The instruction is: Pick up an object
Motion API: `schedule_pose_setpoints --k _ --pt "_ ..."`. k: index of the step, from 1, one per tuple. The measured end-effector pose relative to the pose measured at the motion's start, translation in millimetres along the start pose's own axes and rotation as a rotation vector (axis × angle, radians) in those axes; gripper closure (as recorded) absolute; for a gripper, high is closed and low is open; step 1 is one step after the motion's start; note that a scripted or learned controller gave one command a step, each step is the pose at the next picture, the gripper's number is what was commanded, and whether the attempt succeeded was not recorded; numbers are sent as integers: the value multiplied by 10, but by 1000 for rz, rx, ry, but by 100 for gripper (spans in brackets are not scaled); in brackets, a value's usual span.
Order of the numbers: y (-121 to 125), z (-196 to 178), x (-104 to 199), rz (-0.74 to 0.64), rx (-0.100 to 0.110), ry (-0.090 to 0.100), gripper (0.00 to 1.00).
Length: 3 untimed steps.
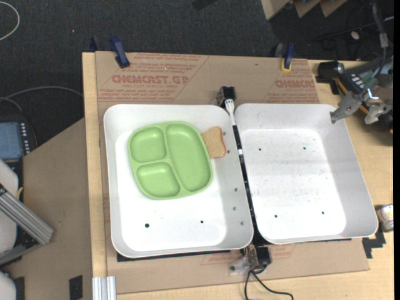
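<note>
Two shallow white bins are seen side by side on a cardboard-covered bench.

Left bin: a green divided plate with three compartments lies flat in the upper half of the bin. A tan slice, apparently toast or a cracker, is tucked against the plate's upper-right rim, touching it; whether it rests on the rim or just beside it cannot be made out. A few dark dots are visible on the bin floor in the lower part.

Right bin: only faint scuffs and small dark dots can be made out on the floor.

The gripper is partly visible at the upper-right of the frame, over the top-right corner of the right bin. The arm behind it is cut off by the frame edge and cluttered with cables; a grey finger-like piece points down-left toward the bin corner. The jaw state cannot be told, as the tips are too small and blurred. Nothing is seen held there.

Blue clamps are seen on the bench's upper edge, one at left, one at right. A small black-and-white part sits at the top of the seam between bins; its type is unclear.
</note>
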<state>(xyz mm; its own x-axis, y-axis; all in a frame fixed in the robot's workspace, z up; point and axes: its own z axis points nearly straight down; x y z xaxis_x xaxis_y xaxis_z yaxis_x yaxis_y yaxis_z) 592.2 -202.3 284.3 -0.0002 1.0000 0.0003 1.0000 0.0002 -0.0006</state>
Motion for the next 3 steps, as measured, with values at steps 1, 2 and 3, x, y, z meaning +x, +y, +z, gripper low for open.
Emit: schedule_pose_setpoints --k 1,2,3 --pt "-132 -1263 223 -3 -16 -5 0" --pt "-720 -2619 412 -2 -22 -6 0" --pt "-1149 -2514 1032 -5 1 1 0"
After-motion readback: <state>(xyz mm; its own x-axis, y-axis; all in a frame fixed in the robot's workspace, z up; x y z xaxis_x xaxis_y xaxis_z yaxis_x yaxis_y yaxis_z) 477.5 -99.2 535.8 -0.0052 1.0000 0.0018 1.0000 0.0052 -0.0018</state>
